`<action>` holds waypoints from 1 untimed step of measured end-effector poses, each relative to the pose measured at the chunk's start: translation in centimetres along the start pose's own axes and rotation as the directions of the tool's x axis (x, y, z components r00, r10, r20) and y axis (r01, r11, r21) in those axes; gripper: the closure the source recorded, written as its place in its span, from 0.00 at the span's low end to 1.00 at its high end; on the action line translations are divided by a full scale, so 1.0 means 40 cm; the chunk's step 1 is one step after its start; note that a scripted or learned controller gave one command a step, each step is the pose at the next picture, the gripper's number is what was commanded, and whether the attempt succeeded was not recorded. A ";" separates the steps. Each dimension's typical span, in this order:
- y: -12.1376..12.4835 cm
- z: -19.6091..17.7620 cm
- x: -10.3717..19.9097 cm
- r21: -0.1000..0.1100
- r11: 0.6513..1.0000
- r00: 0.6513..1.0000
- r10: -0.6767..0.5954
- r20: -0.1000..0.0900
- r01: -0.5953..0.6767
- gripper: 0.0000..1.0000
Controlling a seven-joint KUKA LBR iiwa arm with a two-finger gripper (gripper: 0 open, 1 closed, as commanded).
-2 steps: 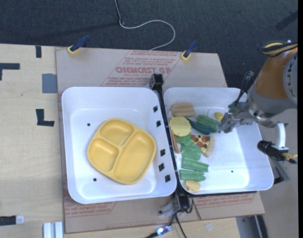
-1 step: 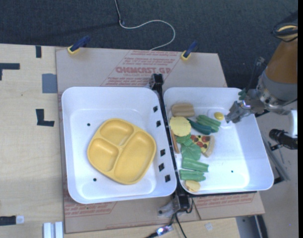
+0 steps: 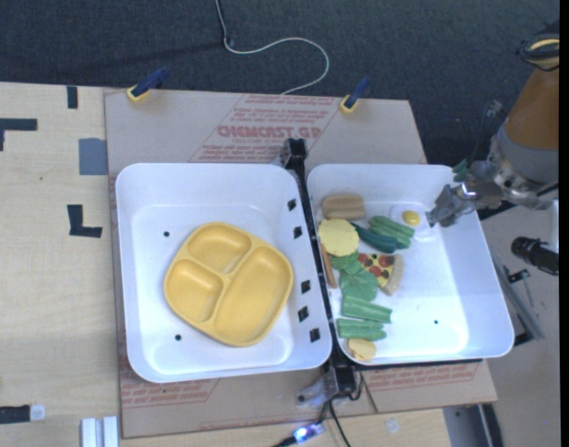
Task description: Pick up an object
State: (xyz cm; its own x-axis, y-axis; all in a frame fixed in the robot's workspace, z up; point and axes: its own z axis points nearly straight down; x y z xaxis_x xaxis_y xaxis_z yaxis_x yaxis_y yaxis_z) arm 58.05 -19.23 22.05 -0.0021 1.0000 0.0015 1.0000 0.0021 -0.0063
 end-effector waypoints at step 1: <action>-0.028 0.031 0.147 0.004 1.000 1.000 -0.003 -0.001 0.003 1.00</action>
State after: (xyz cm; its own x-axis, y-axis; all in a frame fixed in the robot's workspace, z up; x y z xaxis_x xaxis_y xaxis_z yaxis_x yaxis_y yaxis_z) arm 56.90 -13.37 20.83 -0.0051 1.0000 0.0023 0.9999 0.0051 -0.0104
